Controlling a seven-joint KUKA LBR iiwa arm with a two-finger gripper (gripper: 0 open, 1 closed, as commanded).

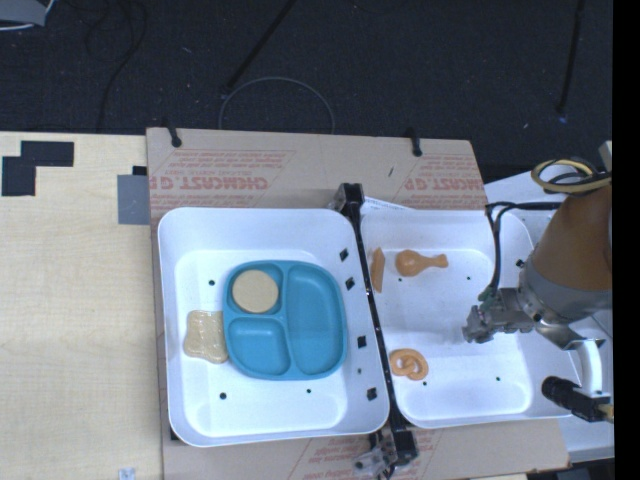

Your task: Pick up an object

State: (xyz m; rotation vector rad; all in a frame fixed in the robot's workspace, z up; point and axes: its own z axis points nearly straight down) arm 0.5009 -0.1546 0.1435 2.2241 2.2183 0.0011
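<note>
Over the right bin (510, 393), at its right side: grey arm with orange band reaching in, wrist bent low, gripper (478, 326) just above the white floor, state of the claw impossible to tell. Left of it, well apart: a tan drumstick-shaped piece (420, 262), rounded at one end; beside that, a slim brown stick (378, 269); nearer the front, a knotted orange-brown pretzel (408, 364). Across in the left bin (190, 238): glossy blue compartment tray (290, 320) bearing a flat round beige disc (254, 290), with a pale bumpy slab (205, 336) touching its left edge.
</note>
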